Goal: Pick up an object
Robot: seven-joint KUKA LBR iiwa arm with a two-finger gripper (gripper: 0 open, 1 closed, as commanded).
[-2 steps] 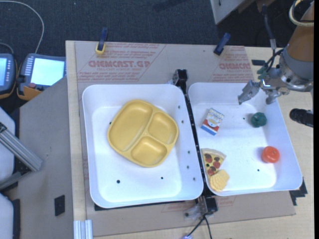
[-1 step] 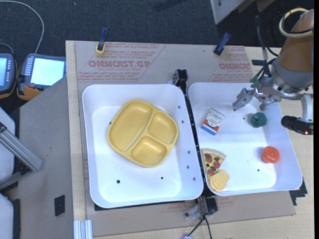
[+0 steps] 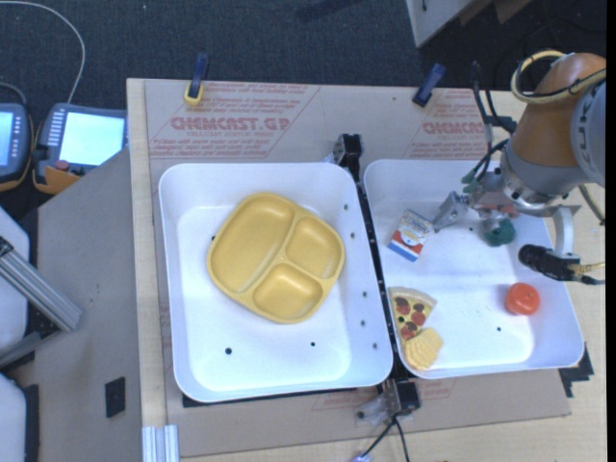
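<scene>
On the counter [image 3: 144, 258], the left bin [image 3: 183, 287] holds a yellow divided plate [image 3: 276, 256], lying flat near its middle; the right bin [image 3: 549, 349] carries a small white carton [image 3: 410, 236] by its left wall, a toy pizza slice [image 3: 412, 312] and a yellow cracker [image 3: 423, 348] touching it at the near-left corner, and an orange ball [image 3: 523, 298] further right; the pincer [image 3: 460, 206] hangs over the bin's far part, just right of the carton, fingers spread, gripping nothing; a green object [image 3: 499, 231] sits beside it.
</scene>
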